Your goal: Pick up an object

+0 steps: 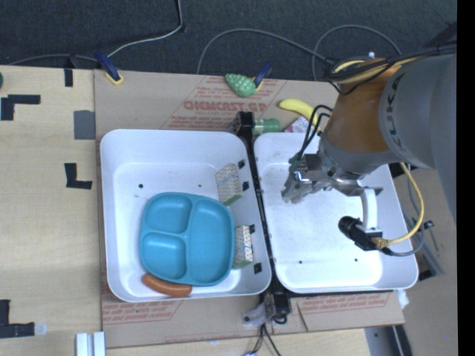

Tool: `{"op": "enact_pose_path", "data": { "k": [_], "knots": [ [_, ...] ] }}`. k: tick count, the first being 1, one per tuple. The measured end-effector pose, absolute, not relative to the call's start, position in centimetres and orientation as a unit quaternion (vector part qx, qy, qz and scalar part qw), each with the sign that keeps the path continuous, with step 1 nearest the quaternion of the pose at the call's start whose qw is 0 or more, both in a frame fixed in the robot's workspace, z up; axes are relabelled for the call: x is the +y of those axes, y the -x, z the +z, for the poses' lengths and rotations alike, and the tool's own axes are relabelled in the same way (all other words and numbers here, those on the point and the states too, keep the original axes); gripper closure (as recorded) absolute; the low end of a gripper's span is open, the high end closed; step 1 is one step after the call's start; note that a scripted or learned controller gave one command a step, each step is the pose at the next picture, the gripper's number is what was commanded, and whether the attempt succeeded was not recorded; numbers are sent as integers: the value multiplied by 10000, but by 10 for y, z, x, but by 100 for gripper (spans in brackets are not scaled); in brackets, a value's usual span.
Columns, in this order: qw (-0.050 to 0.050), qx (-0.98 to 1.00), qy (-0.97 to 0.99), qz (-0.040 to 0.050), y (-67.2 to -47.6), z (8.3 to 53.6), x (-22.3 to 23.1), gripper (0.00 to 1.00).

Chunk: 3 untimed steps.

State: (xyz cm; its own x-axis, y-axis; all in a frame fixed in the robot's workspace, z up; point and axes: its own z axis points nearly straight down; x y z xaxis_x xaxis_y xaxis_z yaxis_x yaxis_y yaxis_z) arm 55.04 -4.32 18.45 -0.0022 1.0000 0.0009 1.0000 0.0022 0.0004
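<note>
- You had two white bins side by side on the tabletop (44,199): a left bin (119,199) and a right bin (326,265).
- The left bin held four things: one blue divided plate (185,237) at its centre, one orange sausage (168,285) touching the plate's 7 o'clock edge, and two small patterned packets, one (228,178) at the plate's 1 o'clock and the other (243,245) at its 3 o'clock, against the bin's right wall.
- Your one end effector (295,190) sat low over the right bin, towards that bin's 10 o'clock corner.
- You could not tell from this view how its tips were set, nor whether anything lay between them.
- Outside the bins, at 12 o'clock, lay one yellow banana (297,107) and one green object (240,84).
</note>
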Motion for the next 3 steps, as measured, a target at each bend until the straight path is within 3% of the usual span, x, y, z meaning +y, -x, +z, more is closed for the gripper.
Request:
{"op": "enact_pose_path", "data": {
  "k": [1,2,3],
  "knots": [
    [11,-7080,7062,5,-575,184,25,100],
    [-8,-7071,7071,6,-610,242,-35,100],
    [15,-7078,7064,10,-601,183,33,100]
  ]
}}
